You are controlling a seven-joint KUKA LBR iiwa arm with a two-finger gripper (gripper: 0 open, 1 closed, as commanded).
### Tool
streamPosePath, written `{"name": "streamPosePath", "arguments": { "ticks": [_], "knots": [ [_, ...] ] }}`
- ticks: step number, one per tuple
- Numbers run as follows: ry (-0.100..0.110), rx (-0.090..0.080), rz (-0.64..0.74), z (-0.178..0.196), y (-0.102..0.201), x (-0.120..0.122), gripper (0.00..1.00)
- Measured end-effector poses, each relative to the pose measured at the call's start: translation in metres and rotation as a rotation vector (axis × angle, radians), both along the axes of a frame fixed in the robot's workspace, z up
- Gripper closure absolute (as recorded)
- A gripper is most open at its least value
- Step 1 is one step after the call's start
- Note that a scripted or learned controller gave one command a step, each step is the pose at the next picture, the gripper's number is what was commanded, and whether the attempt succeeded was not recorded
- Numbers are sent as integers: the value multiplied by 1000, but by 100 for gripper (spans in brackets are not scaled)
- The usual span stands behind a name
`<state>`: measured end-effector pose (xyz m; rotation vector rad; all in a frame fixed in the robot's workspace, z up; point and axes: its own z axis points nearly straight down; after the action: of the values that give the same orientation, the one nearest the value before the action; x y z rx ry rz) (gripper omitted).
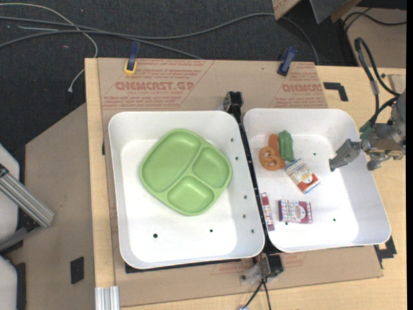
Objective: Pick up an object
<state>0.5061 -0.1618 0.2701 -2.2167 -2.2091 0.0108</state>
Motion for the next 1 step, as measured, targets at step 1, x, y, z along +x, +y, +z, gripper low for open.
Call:
{"name": "streamPosePath", "arguments": {
  "ticks": [1],
  "knots": [
    [-12,-3,4,6,0,2,0]
  ]
}}
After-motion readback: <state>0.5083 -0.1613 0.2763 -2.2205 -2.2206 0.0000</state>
